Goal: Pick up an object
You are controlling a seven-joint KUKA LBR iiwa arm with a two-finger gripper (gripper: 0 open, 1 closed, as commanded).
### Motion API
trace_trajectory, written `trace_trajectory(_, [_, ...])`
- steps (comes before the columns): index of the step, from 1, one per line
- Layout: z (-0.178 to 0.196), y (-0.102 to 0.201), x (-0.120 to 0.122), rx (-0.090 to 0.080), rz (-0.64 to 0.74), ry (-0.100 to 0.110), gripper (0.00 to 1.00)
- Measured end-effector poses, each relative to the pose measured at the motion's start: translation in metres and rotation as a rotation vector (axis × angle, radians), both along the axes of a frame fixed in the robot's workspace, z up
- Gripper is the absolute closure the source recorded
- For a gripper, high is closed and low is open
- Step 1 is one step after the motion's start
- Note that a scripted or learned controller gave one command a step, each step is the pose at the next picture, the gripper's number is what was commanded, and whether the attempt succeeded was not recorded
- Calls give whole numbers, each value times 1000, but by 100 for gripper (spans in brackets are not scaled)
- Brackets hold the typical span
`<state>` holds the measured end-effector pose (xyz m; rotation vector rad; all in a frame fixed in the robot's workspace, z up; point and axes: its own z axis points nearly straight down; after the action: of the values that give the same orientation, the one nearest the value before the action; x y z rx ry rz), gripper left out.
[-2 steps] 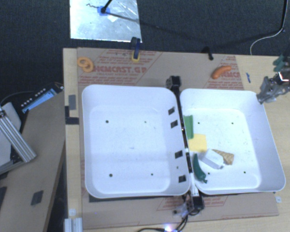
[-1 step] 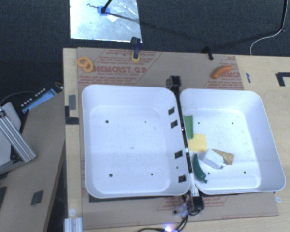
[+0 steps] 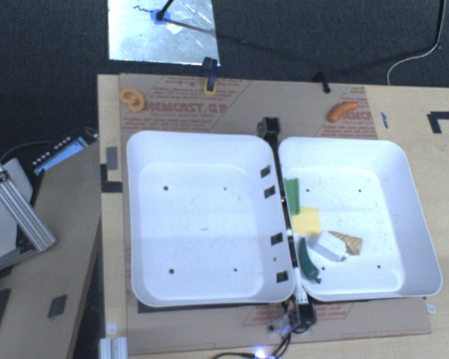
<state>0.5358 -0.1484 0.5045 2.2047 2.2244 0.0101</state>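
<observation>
- I see two white bins side by side on a brown board: the left bin (image 3: 202,223) and the right bin (image 3: 359,223).
- All the pickable things crowd the right bin's left edge, against the divider: a green strip (image 3: 291,196), a yellow block (image 3: 307,221) just below it, a white block (image 3: 330,247) touching a tan cone (image 3: 348,241), and a dark green piece (image 3: 307,263).
- The right bin's centre and right side give open room.
- On the board beyond the bins lie an orange sausage shape (image 3: 342,111) and a ring (image 3: 132,99).
</observation>
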Motion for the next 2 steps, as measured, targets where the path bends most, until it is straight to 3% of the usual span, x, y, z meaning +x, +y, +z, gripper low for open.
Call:
trace_trajectory(1, [-128,75,5,6,3,22,100])
trace_trajectory(2, [-99,5,-11,-1,-14,7,100])
